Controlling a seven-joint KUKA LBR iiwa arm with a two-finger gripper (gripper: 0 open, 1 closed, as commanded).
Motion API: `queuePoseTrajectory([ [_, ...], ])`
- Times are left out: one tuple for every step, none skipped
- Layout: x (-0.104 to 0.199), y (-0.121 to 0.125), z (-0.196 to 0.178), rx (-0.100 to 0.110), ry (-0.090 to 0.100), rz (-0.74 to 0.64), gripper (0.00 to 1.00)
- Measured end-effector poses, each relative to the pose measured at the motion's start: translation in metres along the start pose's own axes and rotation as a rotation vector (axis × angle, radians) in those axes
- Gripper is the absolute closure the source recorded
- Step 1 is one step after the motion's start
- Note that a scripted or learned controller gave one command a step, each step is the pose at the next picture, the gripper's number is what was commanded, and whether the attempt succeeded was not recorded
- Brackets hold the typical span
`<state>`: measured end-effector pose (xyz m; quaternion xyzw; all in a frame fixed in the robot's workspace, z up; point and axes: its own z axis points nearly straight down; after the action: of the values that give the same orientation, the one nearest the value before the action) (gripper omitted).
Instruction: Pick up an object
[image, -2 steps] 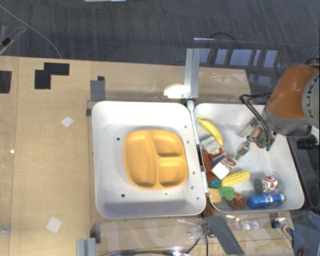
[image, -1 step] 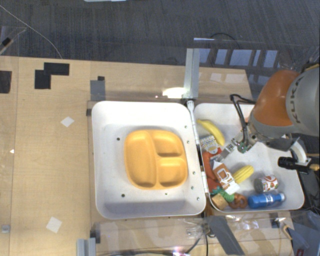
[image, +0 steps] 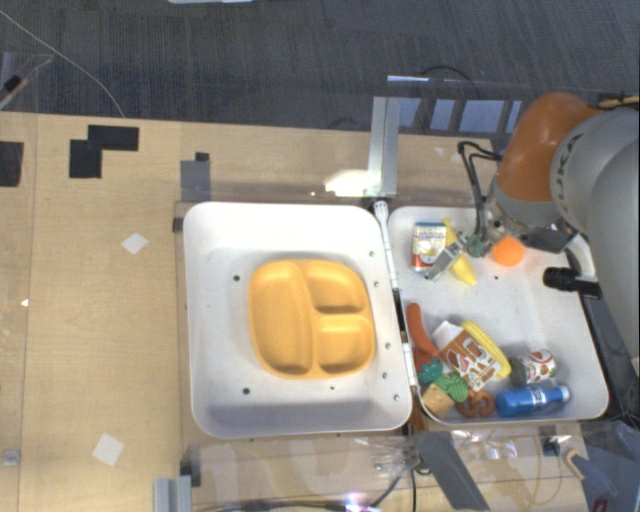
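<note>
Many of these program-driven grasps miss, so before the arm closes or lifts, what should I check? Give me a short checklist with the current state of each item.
1. Gripper is low inside the right bin, at its far end: ok.
2. A target sits at the fingers: the yellow banana-like toy lies right beside them: ok.
3. Toy seen between the fingers: cannot tell.
4. Neighbours clear of the grasp: the small carton crowds the gripper: not ok.
5. Orange ball stands apart from the gripper: ok.
6. Left bin with the yellow tray lies away from the arm: ok.

Two bins (image: 200, 330), one yellow tray (image: 310, 315)
</note>
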<state>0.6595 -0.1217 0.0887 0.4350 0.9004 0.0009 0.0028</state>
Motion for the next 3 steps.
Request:
queuePoseTrajectory([
  [0.016,0.018,-0.015,-0.003,-0.002,0.026,0.0],
  [0.007,-0.002,0.002,-0.001,-0.001,0.299,0.0],
  [0.013,0.019,0.001,0.018,-0.001,0.135,0.0],
])
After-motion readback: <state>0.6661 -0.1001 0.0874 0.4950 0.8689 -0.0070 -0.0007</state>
